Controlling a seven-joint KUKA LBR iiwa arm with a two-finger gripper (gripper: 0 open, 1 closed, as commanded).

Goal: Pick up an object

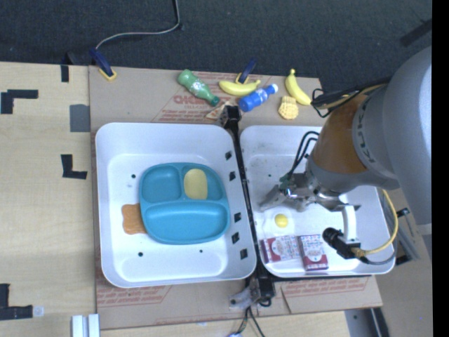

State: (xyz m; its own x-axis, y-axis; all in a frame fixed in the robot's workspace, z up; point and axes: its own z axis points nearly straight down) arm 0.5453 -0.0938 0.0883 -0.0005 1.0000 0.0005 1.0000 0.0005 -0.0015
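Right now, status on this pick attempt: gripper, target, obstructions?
Gripper low in right bin, nothing seen held. Fried egg just below it. Two cartons along the front wall.

Two bins (112, 188) white. Plate (184, 203) in left bin blue, with pale yellow lump (196, 184) on it. Orange-brown piece (131, 219) beside plate. Fried egg (281, 221) in right bin white, yellow middle. Two small cartons (296, 250) red and white. Arm (393, 128) grey, orange band (344, 140). Above bins: green bottle (197, 86), blue bottle (257, 97) with white cap, two yellow bananas (239, 86), yellow corn (287, 107). Bench (42, 209) light wood colour, cardboard brown with red print. Back strip dark, nearly black.
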